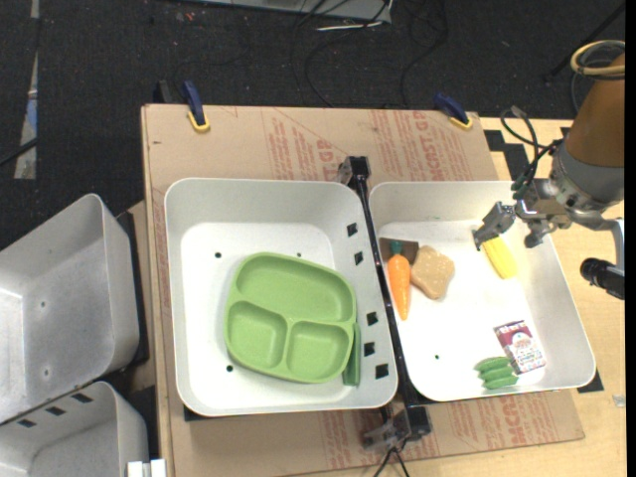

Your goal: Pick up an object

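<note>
1. Looking down from the fixed camera, you are seeing two white bins sitting side by side on the cardboard-covered tabletop (258, 137): the left bin (189, 227) and the right bin (571, 311).
2. In the left bin, a green divided plate (290, 318) is lying flat, its three compartments facing up.
3. The arm is reaching in from the right, and its claw (517, 222) is hanging over the upper right part of the right bin.
4. The claw's fingers (493, 227) are standing apart, and nothing is sitting between them, so you are not holding anything.
5. A yellow object (500, 257) is lying on the bin floor just below the claw, tilted; you cannot tell whether a finger is touching it.
6. Near the right bin's left wall, an orange carrot (398, 283) is lying lengthwise, with a tan, bread-like piece (432, 272) just beside it on its right.
7. Toward the lower right corner, a small carton (520, 346) is lying flat, and a green pod-like object (495, 372) is resting just beside it on its lower left.
</note>
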